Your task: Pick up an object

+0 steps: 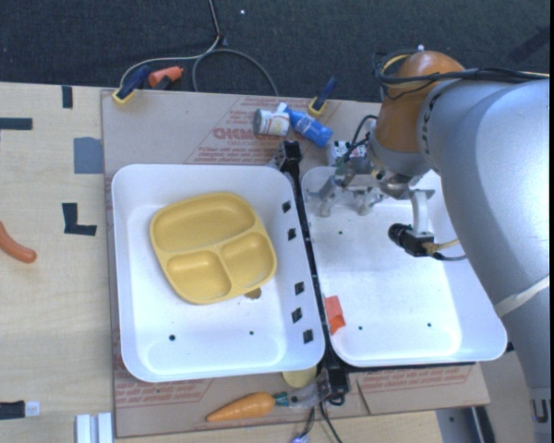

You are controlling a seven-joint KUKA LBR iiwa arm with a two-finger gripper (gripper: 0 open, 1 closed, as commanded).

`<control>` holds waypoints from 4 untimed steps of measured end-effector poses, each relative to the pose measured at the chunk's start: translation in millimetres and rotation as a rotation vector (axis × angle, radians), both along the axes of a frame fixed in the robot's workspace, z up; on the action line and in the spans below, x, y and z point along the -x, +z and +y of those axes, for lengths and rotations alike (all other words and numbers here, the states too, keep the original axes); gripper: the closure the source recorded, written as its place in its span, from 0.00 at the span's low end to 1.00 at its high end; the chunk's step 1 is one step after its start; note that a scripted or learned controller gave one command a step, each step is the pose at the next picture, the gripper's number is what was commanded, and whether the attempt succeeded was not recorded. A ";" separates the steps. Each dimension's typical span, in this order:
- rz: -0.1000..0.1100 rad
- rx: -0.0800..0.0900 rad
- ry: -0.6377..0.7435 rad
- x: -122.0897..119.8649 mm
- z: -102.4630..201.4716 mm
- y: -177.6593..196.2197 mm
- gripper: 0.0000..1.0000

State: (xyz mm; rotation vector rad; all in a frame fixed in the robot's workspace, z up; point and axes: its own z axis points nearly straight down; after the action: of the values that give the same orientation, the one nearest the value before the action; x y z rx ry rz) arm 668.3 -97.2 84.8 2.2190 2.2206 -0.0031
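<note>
At the far-left corner of the right bin (443, 340), the gripper (342, 201) hangs just above the white floor, close to the divider shared by the two bins. Its two grey fingers (321, 203) stand apart, with only the bare bin floor showing between them. The grey arm (499, 173) enters from the right, its orange band (415, 90) above the far edge of this bin.

In the left bin (129, 275) lies the one thing at hand for picking up, a yellow divided plate (212, 247). It rests flat in the far half of that bin, turned somewhat askew, well apart from the gripper and on the other side of the divider. A small dark item (251, 293) shows at the plate's near edge; what it is cannot be told.

Outside the bins, on the brown board (166, 137):
- a white-and-blue bottle (291, 123) lies on its side near the far edge;
- a toy carrot (243, 406) lies by the near edge.

A sausage-shaped orange piece (12, 241) lies on the wooden bench (37, 340), near its left edge.
</note>
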 end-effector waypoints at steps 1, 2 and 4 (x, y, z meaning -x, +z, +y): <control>-0.002 0.001 0.001 -0.6 -0.3 11.1 1.00; -0.001 0.002 0.001 -0.4 -0.4 10.5 0.00; 0.000 0.003 0.001 -0.2 -0.5 20.0 0.00</control>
State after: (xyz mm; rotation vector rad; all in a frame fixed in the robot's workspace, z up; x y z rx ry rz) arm 668.5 -97.7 104.7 2.2162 2.2208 -0.0058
